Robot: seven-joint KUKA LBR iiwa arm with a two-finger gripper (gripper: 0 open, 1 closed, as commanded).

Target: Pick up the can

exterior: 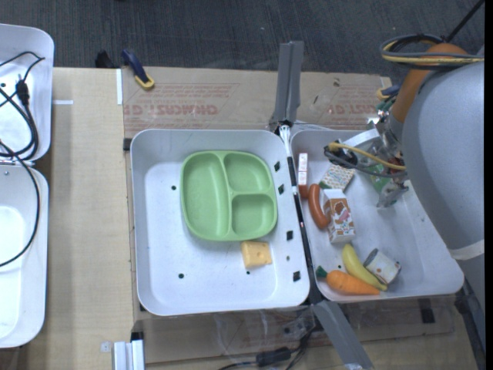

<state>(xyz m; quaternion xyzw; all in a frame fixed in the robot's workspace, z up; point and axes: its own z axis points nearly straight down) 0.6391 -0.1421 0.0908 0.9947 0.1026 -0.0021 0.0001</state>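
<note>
1. The can [383,267] lies on its side in the right bin [431,280], near the bin's front edge, just beside the banana [356,264] and close to the carrot [350,284]. Its silver end faces up and right.
2. The claw [389,191] hangs over the back half of the same bin, well apart from the can. The can lies toward the view's bottom from the claw, almost straight forward along the bin.
3. Claw state: cannot tell; the wrist and cables [358,156] mask it. Nothing is seen grasped.
4. The can's long axis appears to run slantwise, lower left to upper right; judged, the claw would need to close across that axis.
5. Writing: the brown board [200,106] on the desk [85,206] behind the bins carries red print, upside down and not reliably legible. The small carton [339,216] bears a printed picture; its text is too small to read.
6. The left bin [154,230] holds a green plate [229,195] and a yellow block [256,253].
</note>
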